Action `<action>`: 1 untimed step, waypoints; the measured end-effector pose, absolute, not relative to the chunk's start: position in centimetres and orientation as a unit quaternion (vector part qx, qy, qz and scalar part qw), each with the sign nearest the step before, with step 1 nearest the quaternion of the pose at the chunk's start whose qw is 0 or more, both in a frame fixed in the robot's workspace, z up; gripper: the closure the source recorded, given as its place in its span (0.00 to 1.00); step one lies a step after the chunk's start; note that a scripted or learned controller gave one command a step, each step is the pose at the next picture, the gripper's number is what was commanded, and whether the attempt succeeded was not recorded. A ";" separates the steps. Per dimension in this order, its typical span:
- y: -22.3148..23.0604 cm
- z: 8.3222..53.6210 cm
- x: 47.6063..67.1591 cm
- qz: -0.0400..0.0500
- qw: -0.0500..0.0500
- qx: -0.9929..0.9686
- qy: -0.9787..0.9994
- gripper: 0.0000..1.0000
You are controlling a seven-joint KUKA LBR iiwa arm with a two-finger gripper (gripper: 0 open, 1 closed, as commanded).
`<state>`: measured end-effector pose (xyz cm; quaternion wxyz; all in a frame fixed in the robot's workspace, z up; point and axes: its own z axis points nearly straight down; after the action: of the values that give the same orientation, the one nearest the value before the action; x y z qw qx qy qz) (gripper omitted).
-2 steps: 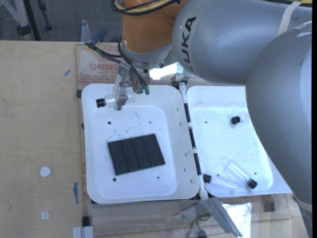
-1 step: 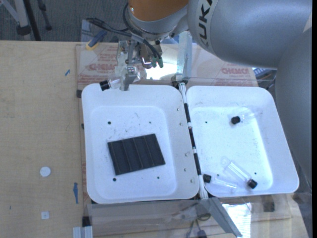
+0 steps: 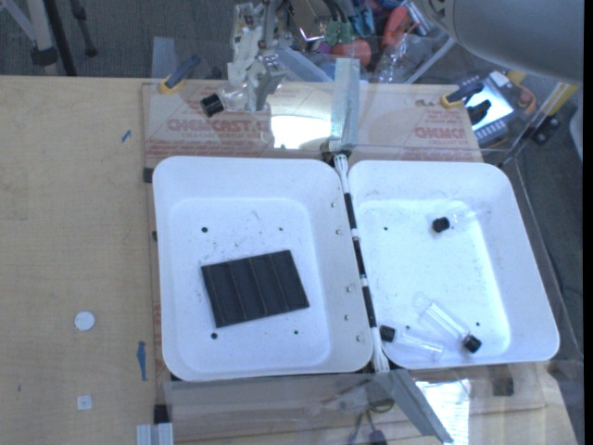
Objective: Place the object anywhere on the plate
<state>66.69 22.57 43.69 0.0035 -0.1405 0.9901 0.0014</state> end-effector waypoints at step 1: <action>22.5 32.2 66.7 0.001 0.001 -0.451 0.892 1.00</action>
<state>66.66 22.55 32.20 0.0006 -0.4514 0.8923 0.0015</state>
